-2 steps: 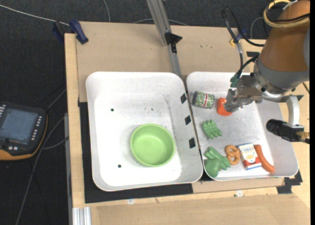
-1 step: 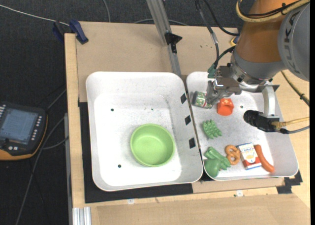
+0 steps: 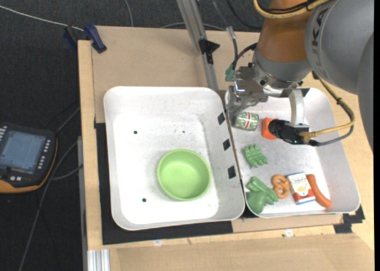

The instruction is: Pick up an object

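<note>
Grey arm with orange band reaches in over the right white bin [image 3: 341, 175]; gripper [image 3: 242, 107] sits low at that bin's upper left, just above a small green-and-white can with a red label patch [image 3: 247, 122], lettering too small to read. Finger opening cannot be told; nothing visibly held. Right bin also holds a green ridged plastic piece [image 3: 256, 156], a green leafy toy [image 3: 259, 193], a brown pretzel [image 3: 279, 185], a white-and-orange carton [image 3: 301, 188], print illegible, and an orange carrot-shaped toy [image 3: 320, 195]. Left white bin [image 3: 122, 145] holds a light green bowl [image 3: 183, 174], upright.
</note>
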Controlling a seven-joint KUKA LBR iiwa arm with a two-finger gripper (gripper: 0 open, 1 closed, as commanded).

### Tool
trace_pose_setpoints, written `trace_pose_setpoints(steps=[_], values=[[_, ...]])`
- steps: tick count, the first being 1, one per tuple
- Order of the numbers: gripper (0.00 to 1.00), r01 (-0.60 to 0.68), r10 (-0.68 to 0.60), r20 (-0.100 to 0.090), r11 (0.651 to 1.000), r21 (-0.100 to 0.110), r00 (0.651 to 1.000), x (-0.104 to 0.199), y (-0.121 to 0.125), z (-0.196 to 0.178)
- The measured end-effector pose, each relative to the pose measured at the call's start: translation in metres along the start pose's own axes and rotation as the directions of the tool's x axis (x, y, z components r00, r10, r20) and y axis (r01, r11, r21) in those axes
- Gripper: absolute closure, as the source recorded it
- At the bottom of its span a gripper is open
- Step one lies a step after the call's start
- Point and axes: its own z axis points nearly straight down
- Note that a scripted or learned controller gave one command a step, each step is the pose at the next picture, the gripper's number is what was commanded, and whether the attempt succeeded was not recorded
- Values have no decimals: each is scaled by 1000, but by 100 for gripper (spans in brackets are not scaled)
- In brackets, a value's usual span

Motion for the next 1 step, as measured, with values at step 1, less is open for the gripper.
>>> trace_pose_setpoints(steps=[1], values=[[100,0,0,0,1000,1,1000,43,14,22]])
